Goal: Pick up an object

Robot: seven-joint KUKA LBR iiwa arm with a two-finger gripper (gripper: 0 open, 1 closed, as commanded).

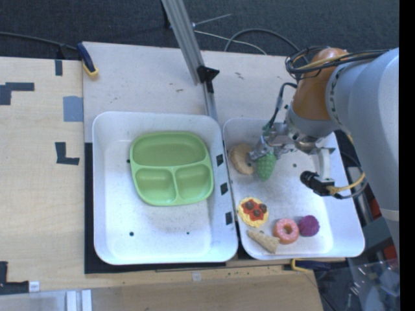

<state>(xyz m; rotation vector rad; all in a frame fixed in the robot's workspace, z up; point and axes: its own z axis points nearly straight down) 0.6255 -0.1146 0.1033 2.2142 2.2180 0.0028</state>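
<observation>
The arm comes in from the right and its gripper [264, 153] is low over the upper left part of the right bin [343, 238]. A green knobby toy [265, 166] sits directly under the fingertips and seems to touch them, but I cannot tell if the fingers are open or closed on it, because the wrist covers them. Just beside the green toy, to its left, lies a tan round bread piece [240, 159] close to the bin wall. Lower in the same bin there is a small pizza toy [253, 211], and near the bottom edge a pink donut [285, 230] touches a purple ball-like fruit [308, 225]. A beige wedge [262, 240] lies just left of the donut. The left bin [104, 238] holds a green divided plate [172, 168], flat, with three compartments
</observation>
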